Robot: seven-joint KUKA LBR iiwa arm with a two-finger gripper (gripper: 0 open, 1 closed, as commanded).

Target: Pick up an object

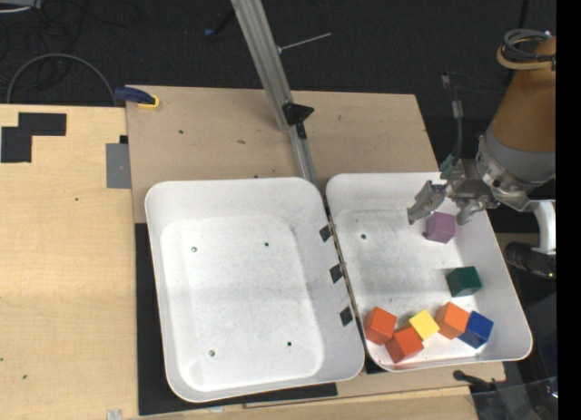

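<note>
So the purple block (440, 227) is sitting in the right bin (381, 228), up in the far half and over toward the right wall. The gripper (445, 203) is right above it, with the fingers spread apart, one grey finger (422, 204) sticking out to the left of the block and the other on its right. From this angle the block looks like it's just under and between the tips, but I can't tell whether either finger is actually touching it, and it looks like it's resting on the bin floor, not lifted.

A bit nearer the front there's a dark green block (464, 279) on its own, close to the right wall. Then along the front edge of that same bin there's a little cluster: an orange block (380, 324), a red block (405, 344), a yellow block (424, 325), a second orange block (453, 318) and a blue block (477, 329), all bunched up and mostly touching.

The left bin (238, 282) sits just beside it, the two joined by black clips (335, 272). The arm (526, 128) comes in from the right. A slanted aluminium rail (265, 55) rises behind the bins from the wooden bench (209, 137).
</note>
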